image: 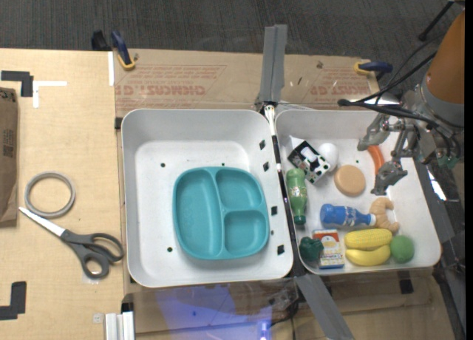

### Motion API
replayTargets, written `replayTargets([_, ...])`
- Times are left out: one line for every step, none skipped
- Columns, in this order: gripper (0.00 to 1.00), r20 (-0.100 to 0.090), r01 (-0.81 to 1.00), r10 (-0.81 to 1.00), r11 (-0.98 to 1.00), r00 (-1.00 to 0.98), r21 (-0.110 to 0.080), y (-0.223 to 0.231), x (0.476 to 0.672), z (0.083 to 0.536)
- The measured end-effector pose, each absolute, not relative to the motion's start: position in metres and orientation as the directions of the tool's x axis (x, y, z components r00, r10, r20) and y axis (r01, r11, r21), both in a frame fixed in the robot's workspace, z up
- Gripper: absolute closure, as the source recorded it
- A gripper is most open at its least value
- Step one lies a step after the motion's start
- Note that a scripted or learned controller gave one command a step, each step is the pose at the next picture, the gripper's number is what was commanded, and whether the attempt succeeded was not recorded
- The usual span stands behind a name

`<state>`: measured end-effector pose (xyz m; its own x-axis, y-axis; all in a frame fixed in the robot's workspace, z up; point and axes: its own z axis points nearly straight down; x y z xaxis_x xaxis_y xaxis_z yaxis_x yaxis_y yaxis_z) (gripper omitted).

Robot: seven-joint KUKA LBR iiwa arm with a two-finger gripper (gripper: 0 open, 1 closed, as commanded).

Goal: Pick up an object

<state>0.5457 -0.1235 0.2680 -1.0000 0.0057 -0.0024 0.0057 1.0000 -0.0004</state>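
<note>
Stage: approach, nothing grasped | gripper [386,155] spread open, empty — poised over right bin [427,205] beside orange carrot [376,157], tan disc [350,180] | likely lining up a descent

Bench clutter lying around the two white bins

A pair of grey-handled scissors [65,233] is lying on the wooden bench [66,131] left of the bins, blades pointing up-left, just below a roll of tape [28,194] that is lying flat. A brown paper bag [6,154] is poking in at the left edge. A teal divided plate [220,213] is sitting in the left bin [148,154], touching no wall. Printed cardboard [185,83] is lying behind both bins, with a blue clamp [122,50] gripping its left end and another clamp [377,67] near its right. A grey strip [273,65] is running back from between the bins.
</note>
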Motion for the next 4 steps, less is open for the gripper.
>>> replayTargets([0.0, -0.003, 0.203, 0.203, 0.979, -0.979, -0.001, -0.175, 0.619, 0.122])
replayTargets([0.0, -0.009, 0.258, 0.258, 0.966, -0.966, 0.001, -0.189, 0.637, 0.097])
replayTargets([1.0, -0.02, 0.254, 0.254, 0.967, -0.967, 0.0, -0.189, 0.64, 0.109])
replayTargets([1.0, -0.006, 0.356, 0.356, 0.934, -0.934, 0.0, -0.156, 0.635, 0.21])
